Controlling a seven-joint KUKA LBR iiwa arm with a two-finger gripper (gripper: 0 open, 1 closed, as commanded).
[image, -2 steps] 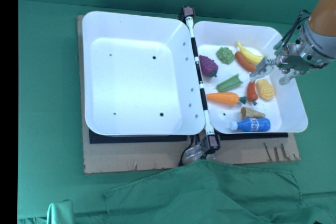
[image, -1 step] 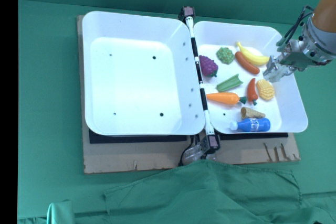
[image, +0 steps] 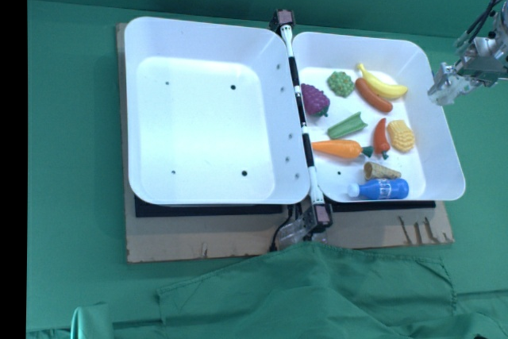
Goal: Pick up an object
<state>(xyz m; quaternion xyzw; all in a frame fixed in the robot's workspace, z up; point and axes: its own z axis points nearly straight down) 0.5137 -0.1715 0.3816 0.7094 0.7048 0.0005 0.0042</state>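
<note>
Left bin (image: 208, 44): bare white floor. Right bin (image: 432, 147) holds toys: purple grapes (image: 314, 99) by dividing wall, green cluster (image: 341, 83), green pod (image: 347, 125), carrot (image: 340, 148), banana (image: 381, 81) touching red sausage (image: 373, 95), chilli (image: 382, 136), corn (image: 401, 136), cone (image: 381, 170), blue bottle (image: 379, 189) near front edge. Tool (image: 444, 87) above right bin's right rim, arm cut off by frame; finger state too small to tell, nothing visibly held.

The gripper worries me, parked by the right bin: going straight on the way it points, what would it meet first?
Probably the right bin's rim: the gripper points down-left at it, with the banana beyond. Depth is unclear.
</note>
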